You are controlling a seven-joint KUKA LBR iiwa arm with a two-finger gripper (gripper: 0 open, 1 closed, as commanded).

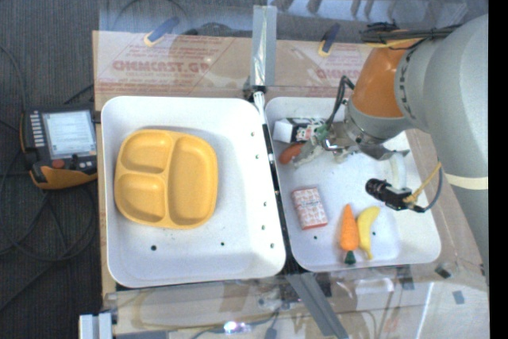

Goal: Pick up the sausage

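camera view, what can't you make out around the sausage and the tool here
- Sausage: a reddish end shows in the right bin; the rest is hidden under the tool.
- Tool: too small and cluttered to read its state or whether it touches the sausage.
- Item at the tool: partly covered, identity unclear.
- Packet: print too small to read.

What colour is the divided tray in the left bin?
Yellow: the divided tray shows plainly in the camera view.
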